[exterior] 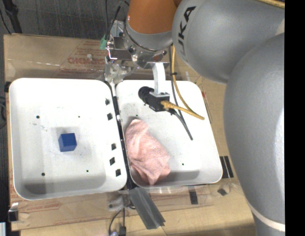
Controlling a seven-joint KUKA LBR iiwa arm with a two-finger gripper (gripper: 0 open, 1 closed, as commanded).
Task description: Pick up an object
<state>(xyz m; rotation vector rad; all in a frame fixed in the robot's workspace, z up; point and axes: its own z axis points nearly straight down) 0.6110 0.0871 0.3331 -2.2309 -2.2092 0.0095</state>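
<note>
Pink cloth (145, 151) occupies one bin (198, 132), blue cube (67, 141) the other bin (54, 102).

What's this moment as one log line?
small blue cube: left white bin | crumpled pink cloth: right white bin | gripper: at their shared far rim

Arm (241, 82) runs off the top and bottom edges; its bulk hides the table (54, 53) to the right of the right bin (211, 151). The pincer (114, 73) is pale and blurred over the far rims where the two bins meet, outline unclear. The cloth (146, 151) hides part of that bin's floor and near wall. Dark specks (38, 117) on the left bin (24, 97) floor are too small to identify.
</note>
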